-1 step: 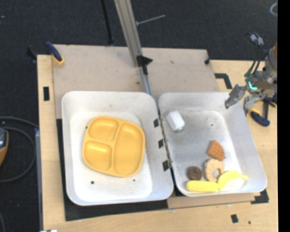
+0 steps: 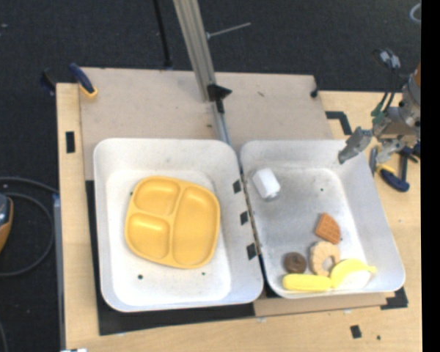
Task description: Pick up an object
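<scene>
Objects (image 2: 326,259) lie untouched, lower right of the frame; your gripper (image 2: 368,147) hangs at the right edge, jaws spread, pinching nothing; the whole pick remains.

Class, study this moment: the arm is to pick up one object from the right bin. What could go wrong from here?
1. The banana, the beige ring, the brown disc and the orange wedge crowd the near corner of the right bin, so a grasp there may catch two things or just push them.
2. That cluster sits against the bin's wall, which could block a finger.
3. The white cylinder may roll away when touched.
</scene>
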`<state>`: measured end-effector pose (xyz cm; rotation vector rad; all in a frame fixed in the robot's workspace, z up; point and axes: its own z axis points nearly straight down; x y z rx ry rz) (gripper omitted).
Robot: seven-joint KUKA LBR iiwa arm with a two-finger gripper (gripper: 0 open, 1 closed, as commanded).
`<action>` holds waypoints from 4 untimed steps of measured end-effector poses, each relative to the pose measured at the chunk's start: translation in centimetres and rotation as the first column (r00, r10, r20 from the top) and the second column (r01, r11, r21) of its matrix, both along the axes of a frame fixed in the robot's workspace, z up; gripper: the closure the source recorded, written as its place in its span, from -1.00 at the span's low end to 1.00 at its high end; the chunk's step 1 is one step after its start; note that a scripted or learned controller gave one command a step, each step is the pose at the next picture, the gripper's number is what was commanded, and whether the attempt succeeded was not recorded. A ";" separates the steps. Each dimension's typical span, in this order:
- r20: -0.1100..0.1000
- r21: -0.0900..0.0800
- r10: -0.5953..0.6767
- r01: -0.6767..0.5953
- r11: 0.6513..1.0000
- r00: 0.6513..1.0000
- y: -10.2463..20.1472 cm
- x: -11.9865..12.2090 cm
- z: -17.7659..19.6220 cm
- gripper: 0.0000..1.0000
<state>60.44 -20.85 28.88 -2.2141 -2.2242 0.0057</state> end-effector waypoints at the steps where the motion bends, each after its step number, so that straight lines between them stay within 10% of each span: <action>1: -0.007 0.001 0.000 0.000 1.000 1.000 0.1 -0.5 -6.7 -1.00; 3: -0.006 0.001 0.000 0.000 1.000 1.000 -0.6 0.1 -18.8 -1.00; 4: -0.005 -0.001 0.004 -0.004 1.000 1.000 -0.5 0.2 -17.7 1.00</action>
